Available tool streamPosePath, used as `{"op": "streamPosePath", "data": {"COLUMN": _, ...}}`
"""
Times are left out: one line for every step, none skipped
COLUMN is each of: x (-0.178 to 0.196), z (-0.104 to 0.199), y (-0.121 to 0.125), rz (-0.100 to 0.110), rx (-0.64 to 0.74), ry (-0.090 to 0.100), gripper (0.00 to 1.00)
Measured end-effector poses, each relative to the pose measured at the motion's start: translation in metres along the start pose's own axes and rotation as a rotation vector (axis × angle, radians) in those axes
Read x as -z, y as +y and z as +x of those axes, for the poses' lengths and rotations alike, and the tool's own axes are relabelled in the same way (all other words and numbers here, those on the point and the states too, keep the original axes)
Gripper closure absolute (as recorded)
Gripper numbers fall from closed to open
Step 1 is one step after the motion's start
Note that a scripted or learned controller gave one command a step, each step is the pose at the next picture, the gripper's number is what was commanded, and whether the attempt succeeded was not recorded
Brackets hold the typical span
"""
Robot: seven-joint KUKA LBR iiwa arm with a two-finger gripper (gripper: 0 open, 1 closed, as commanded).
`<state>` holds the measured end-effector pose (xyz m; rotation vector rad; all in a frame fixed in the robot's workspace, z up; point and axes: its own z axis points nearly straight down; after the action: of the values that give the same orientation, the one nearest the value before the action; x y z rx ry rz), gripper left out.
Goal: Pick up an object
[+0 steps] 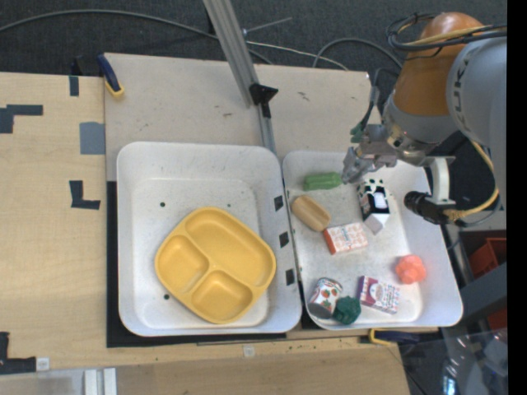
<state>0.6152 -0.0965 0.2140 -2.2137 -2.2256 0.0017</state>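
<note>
The right bin holds several small objects: a green pickle-like piece, a tan bread roll, a black-and-white carton, a red-and-white box, an orange ball, a purple-and-white carton, a round red-and-white can and a dark green lump. My gripper hangs over the bin's far edge, just right of the green piece and above the black-and-white carton. Nothing shows between its fingers.
The left bin holds a yellow divided plate. A slanted metal pole rises behind the bins. Cables lie across the dark floor beyond the bench. The arm's grey body and orange band fill the upper right.
</note>
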Motion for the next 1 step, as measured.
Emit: {"op": "streamPosePath", "data": {"x": -0.0066, "z": 0.0508, "y": -0.0088, "rz": 0.001, "rx": 0.001, "ry": 0.0, "gripper": 1.0}}
